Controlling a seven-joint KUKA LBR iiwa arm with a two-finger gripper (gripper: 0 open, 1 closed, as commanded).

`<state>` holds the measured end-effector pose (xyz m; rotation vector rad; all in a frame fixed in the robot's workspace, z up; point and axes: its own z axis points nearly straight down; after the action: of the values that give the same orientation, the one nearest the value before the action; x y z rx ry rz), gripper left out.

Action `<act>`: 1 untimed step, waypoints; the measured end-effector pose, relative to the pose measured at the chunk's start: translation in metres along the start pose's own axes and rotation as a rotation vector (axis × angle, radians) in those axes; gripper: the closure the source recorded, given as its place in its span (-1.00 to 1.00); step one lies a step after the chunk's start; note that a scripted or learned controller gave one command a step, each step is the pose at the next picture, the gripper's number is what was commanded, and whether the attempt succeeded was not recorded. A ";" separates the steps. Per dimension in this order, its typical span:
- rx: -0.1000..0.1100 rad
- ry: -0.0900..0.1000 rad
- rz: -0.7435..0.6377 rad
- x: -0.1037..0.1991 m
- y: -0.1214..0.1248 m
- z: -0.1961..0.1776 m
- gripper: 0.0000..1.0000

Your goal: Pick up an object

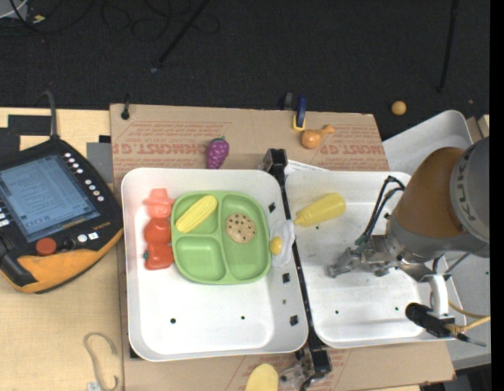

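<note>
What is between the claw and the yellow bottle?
Just bare white bin floor. In the camera view, nothing lies between the claw and the yellow bottle.

My gripper [339, 265] hangs low over the right bin [349, 316], near its middle, with the yellow bottle [320, 210] lying apart from it toward the bin's upper left corner. In the left bin [195, 324] sits a green divided tray [223, 259] — a corn cob [195, 213] in one compartment, a cookie [240, 228] in another — with a red figure [158, 230] just beside its left edge. On the cardboard behind the bins lie a purple grape bunch [217, 151] and a small orange gourd [313, 137].
</note>
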<state>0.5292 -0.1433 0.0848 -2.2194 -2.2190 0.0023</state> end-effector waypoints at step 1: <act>-0.001 0.000 0.006 -0.002 0.000 -0.013 1.00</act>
<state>0.5293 -0.1453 0.0979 -2.2267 -2.2124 0.0004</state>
